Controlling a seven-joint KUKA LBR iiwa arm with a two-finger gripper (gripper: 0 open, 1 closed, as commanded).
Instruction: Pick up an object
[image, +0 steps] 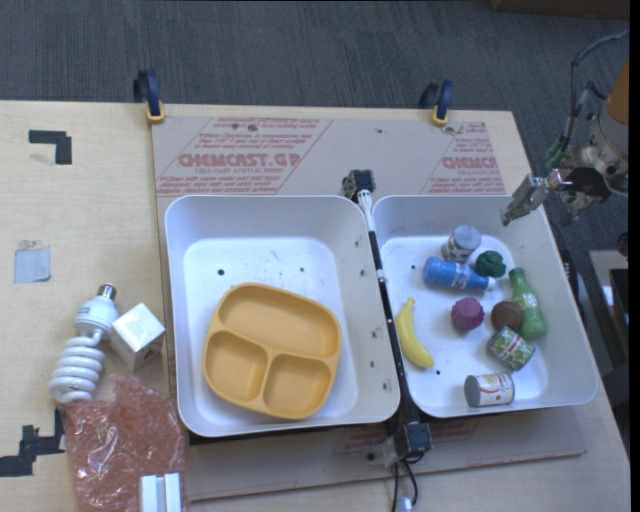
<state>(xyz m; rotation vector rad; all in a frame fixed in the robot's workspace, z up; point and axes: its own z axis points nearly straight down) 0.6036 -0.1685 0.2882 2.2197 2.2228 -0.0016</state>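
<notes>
The arm (612, 120) runs off the right edge, so little beyond its wrist shows, and the gripper (522, 204) is too small and dim to read. A white block (161, 492) and the pink mesh bag (122, 445) are cut by the bottom edge. Labels on the small can (490, 389) and blue bottle (455, 274) are too fine to read
</notes>
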